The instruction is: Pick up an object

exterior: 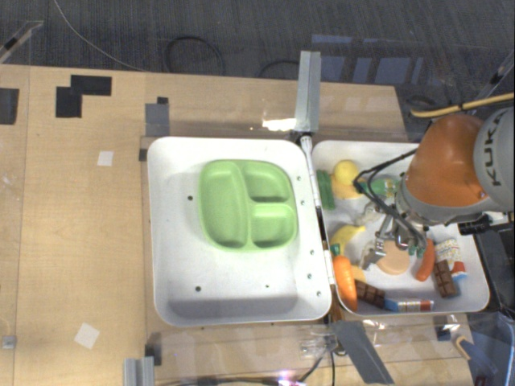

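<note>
The arm's orange band (447, 167) hides much of the right bin (481, 294). Below it the gripper (385, 246) hangs over a round tan piece (394, 262) near the bin's middle; its finger state cannot be told. An orange carrot (345, 279) lies lengthwise along the left wall.

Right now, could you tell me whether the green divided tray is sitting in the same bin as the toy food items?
No, the green divided tray lies alone in the left bin, while the toy food items crowd the right bin.
</note>
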You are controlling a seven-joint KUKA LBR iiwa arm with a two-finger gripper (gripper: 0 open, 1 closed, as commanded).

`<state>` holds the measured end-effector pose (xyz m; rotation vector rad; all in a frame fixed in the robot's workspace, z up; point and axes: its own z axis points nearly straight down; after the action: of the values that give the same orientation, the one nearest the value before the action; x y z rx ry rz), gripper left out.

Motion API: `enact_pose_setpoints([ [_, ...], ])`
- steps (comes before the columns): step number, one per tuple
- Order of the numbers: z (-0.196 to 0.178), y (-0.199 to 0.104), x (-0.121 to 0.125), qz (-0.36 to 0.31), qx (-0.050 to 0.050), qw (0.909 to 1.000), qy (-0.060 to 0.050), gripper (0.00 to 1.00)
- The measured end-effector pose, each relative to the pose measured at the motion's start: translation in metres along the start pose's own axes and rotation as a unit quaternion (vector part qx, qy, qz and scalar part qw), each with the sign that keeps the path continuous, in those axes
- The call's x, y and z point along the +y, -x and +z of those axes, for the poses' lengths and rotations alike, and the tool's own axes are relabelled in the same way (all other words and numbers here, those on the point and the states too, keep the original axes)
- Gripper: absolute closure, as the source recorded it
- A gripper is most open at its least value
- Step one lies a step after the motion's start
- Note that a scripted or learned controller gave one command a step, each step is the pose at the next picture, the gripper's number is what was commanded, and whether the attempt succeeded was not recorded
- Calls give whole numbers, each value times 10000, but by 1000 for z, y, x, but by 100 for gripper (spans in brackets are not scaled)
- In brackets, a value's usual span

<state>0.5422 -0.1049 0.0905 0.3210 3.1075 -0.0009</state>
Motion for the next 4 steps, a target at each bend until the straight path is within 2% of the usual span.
enact_pose_setpoints([
  [1, 2, 52, 31, -361, 17, 9993, 8, 0],
  [2, 0, -12, 12, 8, 14, 10000, 5, 0],
  [3, -28, 32, -24, -352, 33, 9994, -4, 0],
  [4, -11, 46, -85, -483, -8, 9988, -11, 0],
])
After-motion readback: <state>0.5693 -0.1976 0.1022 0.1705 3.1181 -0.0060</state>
